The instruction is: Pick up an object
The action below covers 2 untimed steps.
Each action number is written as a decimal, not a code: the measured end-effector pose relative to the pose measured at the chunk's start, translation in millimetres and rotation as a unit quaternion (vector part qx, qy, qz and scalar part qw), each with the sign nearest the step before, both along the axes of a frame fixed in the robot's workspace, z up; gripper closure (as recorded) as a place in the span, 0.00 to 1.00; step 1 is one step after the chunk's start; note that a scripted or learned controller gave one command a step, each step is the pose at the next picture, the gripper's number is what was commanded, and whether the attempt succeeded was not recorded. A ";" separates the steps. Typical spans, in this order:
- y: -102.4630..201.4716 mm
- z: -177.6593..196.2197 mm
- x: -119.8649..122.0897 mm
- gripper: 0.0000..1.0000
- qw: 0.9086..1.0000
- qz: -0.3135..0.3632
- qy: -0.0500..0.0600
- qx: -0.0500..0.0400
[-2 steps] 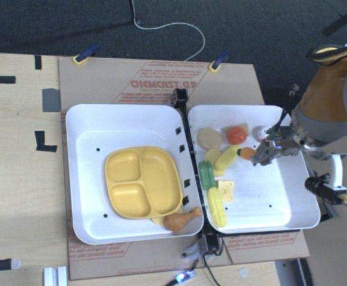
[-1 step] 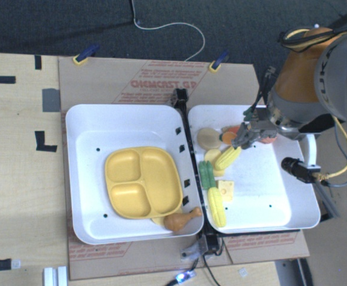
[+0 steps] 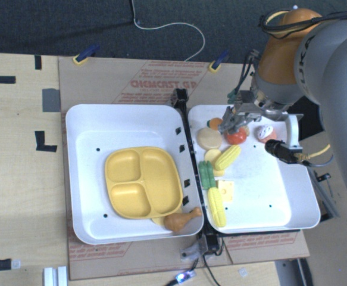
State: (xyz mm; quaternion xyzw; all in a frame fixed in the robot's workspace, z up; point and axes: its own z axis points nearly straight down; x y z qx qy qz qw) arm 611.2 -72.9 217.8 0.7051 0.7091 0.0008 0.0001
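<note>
The claw is low in the right bin, at about eleven o'clock of its floor, right over a red tomato. Its dark fingers sit close around the top of the tomato, but whether they are apart or clamped on it I cannot tell; metal and fruit blur together there.

The step in hand looks like the reach or the pinch itself, with no lift yet: the tomato seems to rest on the bin floor. The next move calls for a firm close on the tomato and a straight rise, without dragging the round cream piece just beside it at nine o'clock, or the corn touching it at seven o'clock.

Count in the right bin: one tomato, one cream round, one small orange piece, two corn cobs (the second at the near left), one green vegetable, one yellow cheese wedge, one small white thing at two o'clock.

The left bin holds one yellow divided plate and one brown drumstick at five o'clock. Two bins stand on the surface.
</note>
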 end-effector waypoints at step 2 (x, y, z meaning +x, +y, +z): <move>47.8 6.1 32.8 1.00 1.000 -0.002 0.002 -0.001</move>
